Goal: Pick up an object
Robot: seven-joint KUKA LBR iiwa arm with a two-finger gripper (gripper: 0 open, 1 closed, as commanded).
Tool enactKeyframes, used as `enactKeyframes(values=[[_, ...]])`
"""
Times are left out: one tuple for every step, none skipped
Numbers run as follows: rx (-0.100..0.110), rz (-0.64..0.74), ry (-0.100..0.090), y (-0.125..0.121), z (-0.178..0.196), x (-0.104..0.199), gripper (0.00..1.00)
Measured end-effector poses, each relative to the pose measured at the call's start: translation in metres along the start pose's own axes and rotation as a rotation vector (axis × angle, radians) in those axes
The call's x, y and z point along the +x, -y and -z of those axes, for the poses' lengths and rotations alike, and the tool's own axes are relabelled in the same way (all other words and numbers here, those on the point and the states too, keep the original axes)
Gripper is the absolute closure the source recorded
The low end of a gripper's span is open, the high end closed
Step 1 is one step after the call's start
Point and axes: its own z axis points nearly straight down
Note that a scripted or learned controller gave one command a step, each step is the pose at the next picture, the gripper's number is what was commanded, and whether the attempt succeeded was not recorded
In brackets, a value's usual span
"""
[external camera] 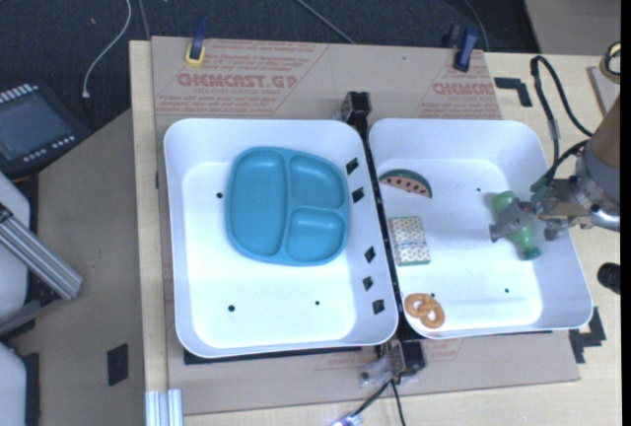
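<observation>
Cardboard-topped bench (296, 69), two white bins (197, 217)

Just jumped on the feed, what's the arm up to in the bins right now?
The arm reaches in from the right, with its end effector down in the right bin, right at a green object near that bin's right side. Whether the object is actually gripped is not clear. A watermelon slice, a patterned square and a pretzel lie along the right bin's left side. The left bin holds a blue divided plate.
</observation>
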Motion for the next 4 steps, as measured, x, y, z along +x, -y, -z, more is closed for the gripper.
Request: enactKeyframes(values=[[-0.013, 0.004, 0.003, -0.003, 0.006, 0.000, 0.00], [-0.008, 0.003, 0.001, 0.002, -0.040, -0.006, 0.00], [-0.007, 0.004, 0.000, -0.002, -0.102, -0.001, 0.00], [-0.010, 0.004, 0.001, -0.001, -0.112, 0.000, 0.00]])
